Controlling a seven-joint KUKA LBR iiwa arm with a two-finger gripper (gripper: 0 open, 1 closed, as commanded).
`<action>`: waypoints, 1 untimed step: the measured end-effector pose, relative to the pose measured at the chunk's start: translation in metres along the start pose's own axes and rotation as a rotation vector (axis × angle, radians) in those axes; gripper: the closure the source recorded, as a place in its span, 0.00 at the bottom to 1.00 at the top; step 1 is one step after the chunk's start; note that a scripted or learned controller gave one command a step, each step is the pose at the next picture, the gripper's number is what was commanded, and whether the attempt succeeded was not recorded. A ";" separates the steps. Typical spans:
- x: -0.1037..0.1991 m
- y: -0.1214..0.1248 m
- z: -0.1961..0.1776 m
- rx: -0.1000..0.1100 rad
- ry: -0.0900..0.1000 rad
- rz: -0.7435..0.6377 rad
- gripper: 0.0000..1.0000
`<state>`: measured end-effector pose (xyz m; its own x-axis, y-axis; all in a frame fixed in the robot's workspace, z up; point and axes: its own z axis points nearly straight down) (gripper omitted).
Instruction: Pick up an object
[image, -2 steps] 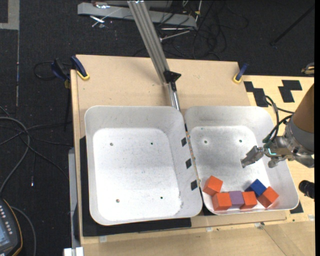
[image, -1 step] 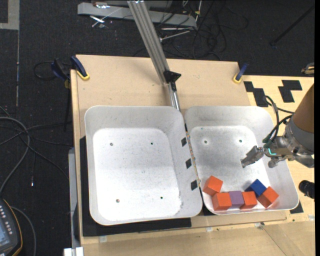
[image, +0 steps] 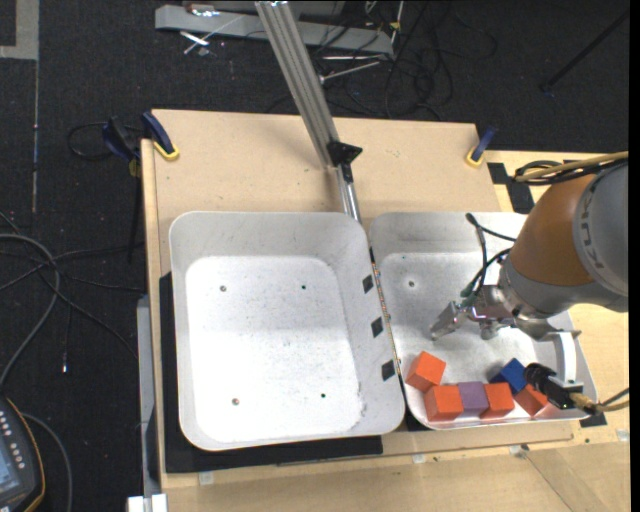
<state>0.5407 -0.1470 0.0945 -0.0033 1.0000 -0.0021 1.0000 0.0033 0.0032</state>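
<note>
- Blocks crowd the near edge of the right bin (image: 400, 240), at about 5 o'clock in the view, closest to the camera.
- From 9 o'clock to 3 o'clock along that edge I see an orange block (image: 444, 402), a purple block (image: 472, 398) touching it, another orange block (image: 499, 399) touching the purple one, and a reddish block (image: 531, 401) at the end of the row.
- One more orange block, the tilted one (image: 427, 369), sits just beyond the row at its 11 o'clock end, slightly apart from the others.
- Behind the reddish block lies a blue block (image: 513, 374), partly hidden by the dark part at the bin's 3 o'clock rim.
- My gripper (image: 457, 318) hangs over the bare floor of the right bin, at about 12 o'clock from the tilted orange block and near it, touching none of the blocks.
- Its fingers point toward 9 o'clock; whether they are apart or together I cannot tell, and nothing shows between them.
- My arm (image: 570, 250), grey with an orange band, comes in from 3 o'clock above the right bin.
- Beside it at 9 o'clock, the left bin (image: 270, 320) shows its speckled white floor.
- Both bins rest on the bench (image: 260, 165), and a metal pole (image: 310, 95) slants across it from 12 o'clock down to the gap between the bins.
</note>
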 end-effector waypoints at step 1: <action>-0.003 0.088 -0.001 -0.004 0.000 -0.002 0.00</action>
